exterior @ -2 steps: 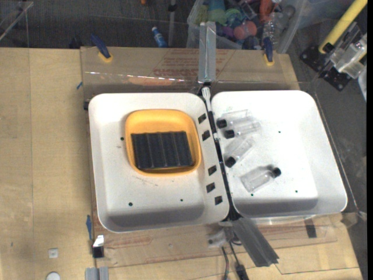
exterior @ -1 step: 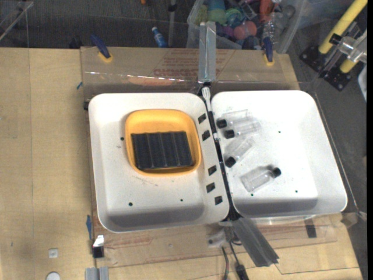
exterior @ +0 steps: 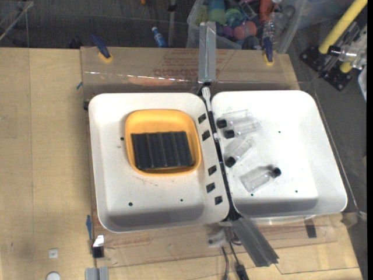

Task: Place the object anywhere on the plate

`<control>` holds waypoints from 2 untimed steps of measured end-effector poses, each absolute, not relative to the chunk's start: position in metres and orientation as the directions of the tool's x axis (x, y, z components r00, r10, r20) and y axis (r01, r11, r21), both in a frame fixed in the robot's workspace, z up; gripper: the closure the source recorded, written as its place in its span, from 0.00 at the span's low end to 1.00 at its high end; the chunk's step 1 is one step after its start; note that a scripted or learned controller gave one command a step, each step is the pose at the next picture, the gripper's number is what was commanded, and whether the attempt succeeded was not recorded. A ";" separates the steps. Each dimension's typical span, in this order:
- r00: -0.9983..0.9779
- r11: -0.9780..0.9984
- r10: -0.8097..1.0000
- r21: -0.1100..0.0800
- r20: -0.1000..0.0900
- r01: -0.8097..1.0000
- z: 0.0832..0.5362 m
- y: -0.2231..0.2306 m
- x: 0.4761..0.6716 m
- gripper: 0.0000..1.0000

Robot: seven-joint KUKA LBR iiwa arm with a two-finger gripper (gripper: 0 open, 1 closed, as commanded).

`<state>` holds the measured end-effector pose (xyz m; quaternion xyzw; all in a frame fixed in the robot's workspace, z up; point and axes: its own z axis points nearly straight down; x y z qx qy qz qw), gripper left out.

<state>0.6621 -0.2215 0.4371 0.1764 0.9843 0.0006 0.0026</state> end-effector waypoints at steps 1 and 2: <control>-0.967 0.967 0.254 0.001 -0.005 0.254 0.437 -0.220 0.661 1.00; -0.998 0.998 -0.064 0.001 -0.006 -0.064 0.437 -0.221 0.660 1.00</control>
